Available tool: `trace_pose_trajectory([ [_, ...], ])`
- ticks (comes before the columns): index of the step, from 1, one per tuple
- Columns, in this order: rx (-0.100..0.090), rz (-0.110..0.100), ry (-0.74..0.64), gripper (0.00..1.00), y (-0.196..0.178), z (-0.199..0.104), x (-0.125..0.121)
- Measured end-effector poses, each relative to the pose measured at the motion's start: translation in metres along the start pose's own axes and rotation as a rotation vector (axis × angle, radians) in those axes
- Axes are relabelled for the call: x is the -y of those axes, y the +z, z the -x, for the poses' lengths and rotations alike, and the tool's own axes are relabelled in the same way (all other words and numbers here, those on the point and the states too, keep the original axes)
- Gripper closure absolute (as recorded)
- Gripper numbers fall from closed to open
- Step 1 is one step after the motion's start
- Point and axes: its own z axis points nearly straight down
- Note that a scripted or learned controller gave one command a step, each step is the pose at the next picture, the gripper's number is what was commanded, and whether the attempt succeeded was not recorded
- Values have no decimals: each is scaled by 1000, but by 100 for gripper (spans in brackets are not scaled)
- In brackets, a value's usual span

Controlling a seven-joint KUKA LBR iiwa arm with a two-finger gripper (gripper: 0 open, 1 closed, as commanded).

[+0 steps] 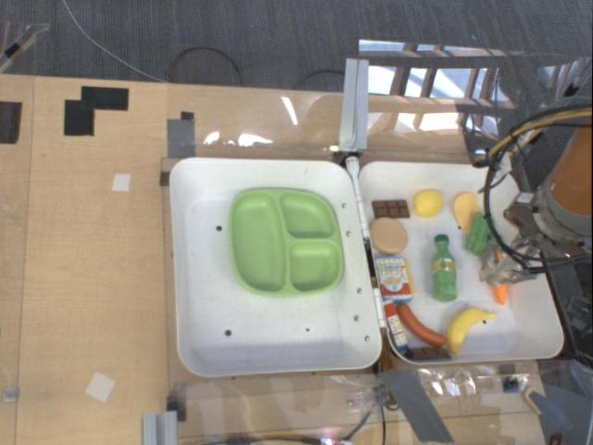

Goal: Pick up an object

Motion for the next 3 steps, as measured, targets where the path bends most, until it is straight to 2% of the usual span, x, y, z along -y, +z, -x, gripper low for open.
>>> trace_pose_trajectory([
  [1, 0, 3, -1, 0, 1, 1, -1],
  [2, 2, -4, 43, 0, 57, 2, 1],
  [3, 2, -4, 44, 0, 57, 2, 1],
])
